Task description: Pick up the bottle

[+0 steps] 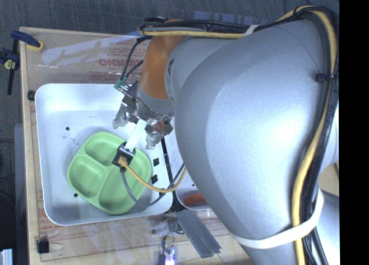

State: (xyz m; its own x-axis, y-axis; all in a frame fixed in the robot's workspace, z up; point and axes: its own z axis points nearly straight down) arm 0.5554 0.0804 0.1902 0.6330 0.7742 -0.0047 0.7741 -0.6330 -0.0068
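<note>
Grey and bulky, one arm (259,131) is swelling across the right side of the view, closest to the lens, and covering most of the bench's (30,142) right half. Its orange band (154,67) is sitting near the bench's far edge, and below the band the wrist is narrowing down to one gripper (138,128).

Two white bins are lying side by side. The left bin (40,142) is showing nearly whole and is holding one green plate (92,171), divided into compartments and lying flat towards the bin's near-left corner. The right bin (183,200) is showing as a sliver of its near-left corner under the arm; one small orange-red object (196,199) is lying in that sliver, just inside the rim. Whether that object is the bottle cannot be told, since most of it is hidden.

The gripper is hanging over the left bin, above the plate's far-right rim. How far it is open cannot be told from this angle, and nothing is plainly showing in its grasp. One small black block (124,156) is sitting just below it, over the plate, with one yellow cable (144,184) looping from it across the plate's right side towards the bin's near-right corner. Whether the gripper is touching the plate cannot be told.
</note>
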